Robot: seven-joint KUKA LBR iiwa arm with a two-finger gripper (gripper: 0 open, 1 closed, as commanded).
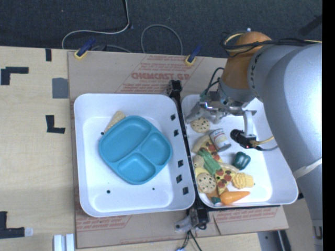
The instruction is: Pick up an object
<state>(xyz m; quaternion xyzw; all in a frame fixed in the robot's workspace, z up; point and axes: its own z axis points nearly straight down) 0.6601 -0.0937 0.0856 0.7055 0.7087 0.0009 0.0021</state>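
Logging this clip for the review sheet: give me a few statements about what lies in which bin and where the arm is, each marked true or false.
1. The blue divided tray lies in the left bin. True.
2. The toy carrot lies in the left bin. False: it lies near the front edge of the right bin.
3. The arm reaches over the right bin. True.
4. The corn cob rests on the blue divided tray. False: it lies in the right bin, just above the toy carrot.
5. A small can lies among the toy food in the right bin. True.
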